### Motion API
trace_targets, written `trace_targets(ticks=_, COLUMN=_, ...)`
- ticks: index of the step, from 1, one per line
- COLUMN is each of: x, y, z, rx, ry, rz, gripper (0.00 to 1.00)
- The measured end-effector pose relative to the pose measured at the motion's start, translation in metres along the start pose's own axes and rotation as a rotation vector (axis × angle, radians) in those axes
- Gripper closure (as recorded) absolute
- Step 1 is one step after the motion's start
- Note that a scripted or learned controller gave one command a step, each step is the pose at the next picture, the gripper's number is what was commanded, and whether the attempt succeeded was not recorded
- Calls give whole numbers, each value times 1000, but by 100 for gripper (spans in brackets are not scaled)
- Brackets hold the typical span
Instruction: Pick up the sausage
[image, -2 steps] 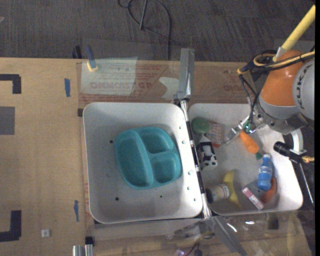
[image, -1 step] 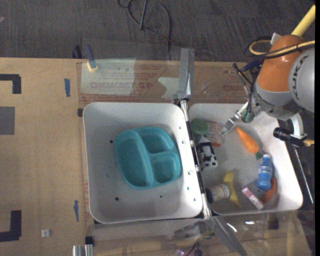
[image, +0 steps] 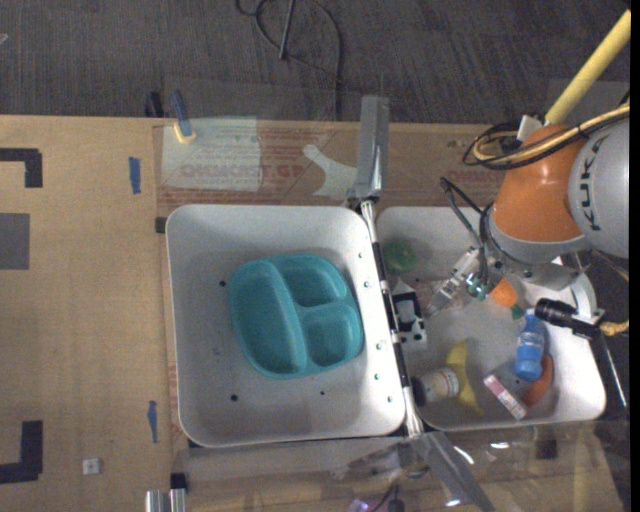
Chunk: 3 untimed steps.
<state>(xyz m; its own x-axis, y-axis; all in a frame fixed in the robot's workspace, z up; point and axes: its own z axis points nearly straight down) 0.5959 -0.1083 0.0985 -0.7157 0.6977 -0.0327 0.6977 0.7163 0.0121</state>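
The gripper (image: 466, 283) hangs over the middle of the right bin (image: 590, 400), its slim fingers pointing toward the divider between the bins; whether they are apart or together cannot be told from this angle, and nothing shows between them. Above it, the one grey arm (image: 600, 185) with its orange band comes in from the right bin's far right corner.

Two shallow white bins sit side by side on the bench (image: 80, 330). The right bin carries the loose items: one green ball (image: 401, 255) near its far left corner, one black-and-white block (image: 406, 313) against its left wall, one small jar (image: 439, 383) near its front edge, one yellow piece (image: 461, 370) just beside the jar, one blue bottle (image: 529, 350) toward the right wall, and one pink-and-white packet (image: 503, 394) near the front right corner.

The sausage (image: 543, 381), one only, seems to be the reddish-brown curved piece lying partly under the blue bottle near the front right corner, touching the packet; most of it is hidden.

The left bin (image: 200, 250) holds one teal tray (image: 295, 312) with three compartments, set at its centre.
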Motion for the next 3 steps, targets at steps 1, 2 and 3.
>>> trace_targets(ticks=1, x=-2, y=1, z=-11, rx=-7, ry=-5, rz=4, gripper=100)
trace_targets(ticks=2, x=78, y=82, z=-154, rx=5, ry=29, rz=-143, gripper=100)
trace_targets(ticks=3, x=125, y=120, z=-285, rx=4, ry=31, rz=-248, gripper=100)
